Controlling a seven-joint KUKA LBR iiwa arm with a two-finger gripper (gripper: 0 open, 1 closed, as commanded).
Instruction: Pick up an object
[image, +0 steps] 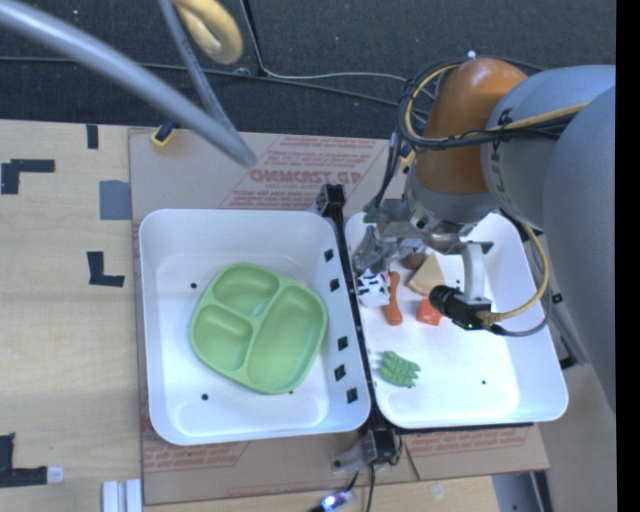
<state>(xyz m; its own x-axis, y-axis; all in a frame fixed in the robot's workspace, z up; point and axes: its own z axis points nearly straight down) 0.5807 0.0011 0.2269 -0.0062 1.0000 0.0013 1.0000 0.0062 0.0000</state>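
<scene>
Left bin (160, 300): I see one green divided plate (260, 326) lying flat in the middle; broad, stiff and probably slick plastic, so I judge it a poor pick unless taken by its rim.
Divider: the two bins touch along a dark seam, the small things sitting just right of it.
Right bin (520, 390): a black-and-white spotted toy (372, 288) near the seam, an orange carrot-like stick (393, 300) just beside it, a small red-orange block (429, 312), a tan wedge (425, 274), and a green leafy piece (399, 369) lower down, well apart.
Handling: all look light and small; I would nip the stick across its narrow width, since it looks firm and unlikely to crush.
Pincer (385, 252): it hangs low over the spotted toy and stick; I cannot tell its state, and nothing visibly sits in it.
Counter (50, 300): pale wood with dark marks.
</scene>
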